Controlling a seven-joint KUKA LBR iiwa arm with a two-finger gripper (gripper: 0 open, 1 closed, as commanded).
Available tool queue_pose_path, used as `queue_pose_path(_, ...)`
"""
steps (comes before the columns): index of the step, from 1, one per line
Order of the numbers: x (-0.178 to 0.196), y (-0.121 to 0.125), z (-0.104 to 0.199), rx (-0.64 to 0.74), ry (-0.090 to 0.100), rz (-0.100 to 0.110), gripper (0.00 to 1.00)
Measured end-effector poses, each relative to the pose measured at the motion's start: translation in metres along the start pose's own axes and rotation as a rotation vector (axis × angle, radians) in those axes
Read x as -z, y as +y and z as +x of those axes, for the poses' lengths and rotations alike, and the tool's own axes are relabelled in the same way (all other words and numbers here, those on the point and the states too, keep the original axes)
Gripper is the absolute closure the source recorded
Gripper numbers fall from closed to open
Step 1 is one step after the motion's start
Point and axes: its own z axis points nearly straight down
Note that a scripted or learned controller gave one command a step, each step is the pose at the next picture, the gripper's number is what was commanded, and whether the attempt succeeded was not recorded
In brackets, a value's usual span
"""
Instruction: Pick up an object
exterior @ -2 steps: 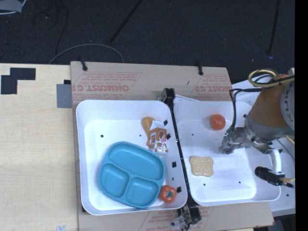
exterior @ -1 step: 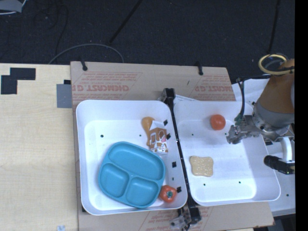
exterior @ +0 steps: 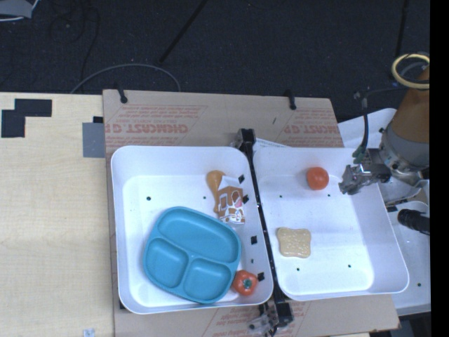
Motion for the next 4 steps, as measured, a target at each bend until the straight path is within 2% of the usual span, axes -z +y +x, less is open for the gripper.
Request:
queue_pose_path(1, 0.059, 0.007, -0.008, 0.000, -0.001, -0.001, 1.00)
queue_pose_path(3, 0.061, -0.024, 0.081, 0.002, 0.003, 0.007, 1.00)
queue_pose_path(4, 0.044, -0.029, 0.132, 0.001, 0.003, 0.008, 1.00)
